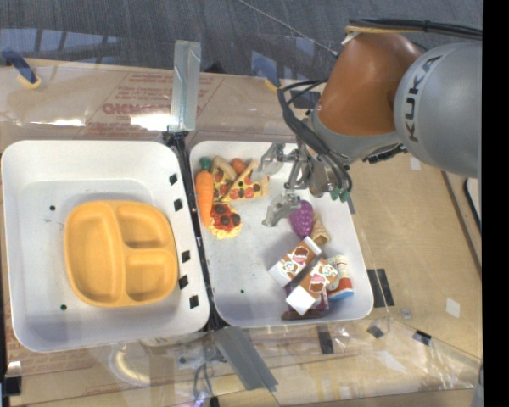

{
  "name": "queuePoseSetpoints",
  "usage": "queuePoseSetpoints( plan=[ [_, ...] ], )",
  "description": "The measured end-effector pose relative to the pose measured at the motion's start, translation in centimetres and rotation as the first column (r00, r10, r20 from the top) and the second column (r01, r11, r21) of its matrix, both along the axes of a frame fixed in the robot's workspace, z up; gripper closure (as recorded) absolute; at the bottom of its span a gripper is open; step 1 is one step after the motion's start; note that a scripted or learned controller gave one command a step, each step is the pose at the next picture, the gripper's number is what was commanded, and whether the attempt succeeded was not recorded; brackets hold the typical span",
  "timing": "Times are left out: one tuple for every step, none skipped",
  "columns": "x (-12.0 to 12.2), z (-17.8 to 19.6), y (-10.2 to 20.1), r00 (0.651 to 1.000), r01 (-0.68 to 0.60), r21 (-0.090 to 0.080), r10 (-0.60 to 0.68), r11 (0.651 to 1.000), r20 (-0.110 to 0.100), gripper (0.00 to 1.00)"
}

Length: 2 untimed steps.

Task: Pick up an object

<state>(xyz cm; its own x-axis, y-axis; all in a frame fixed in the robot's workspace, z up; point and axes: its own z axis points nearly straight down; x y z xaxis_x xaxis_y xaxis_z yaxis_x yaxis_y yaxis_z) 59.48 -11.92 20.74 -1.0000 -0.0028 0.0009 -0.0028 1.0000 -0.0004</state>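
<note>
You have two white bins side by side on the bench. The left bin (25, 253) holds a yellow divided tray (119, 253), lying flat near its middle. The right bin (246, 295) holds the loose toy food: an orange carrot (205, 195) lies along its left wall, a pizza slice (240, 181) sits just beside the carrot near the far edge, and a small yellow piece with red berries (225, 220) rests just below the pizza. Toward the near right corner you see two chocolate bars in brown-and-white wrappers (295, 261), overlapping each other, with a red, white and blue packet (341, 285) touching them on the right. A purple bunch of grapes (303, 220) lies near the middle right, with a tan cone-shaped piece (320, 230) against it. Your gripper (282, 192) hangs over the right bin's far half, its metal fingers (278, 212) spread apart; the lower one comes down just beside the grapes, on their left, and nothing sits between the two. Whether that fingertip touches the grapes you cannot tell from this angle.
</note>
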Motion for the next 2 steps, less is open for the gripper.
queuePoseSetpoints(
  plan=[
    [2.2,-11.7,0.4,1.0,-0.004,0.002,0.004,1.0,-0.006,0.0],
    [3.4,-11.3,2.4,0.963,0.27,-0.005,-0.27,0.963,-0.001,0.0]
  ],
)
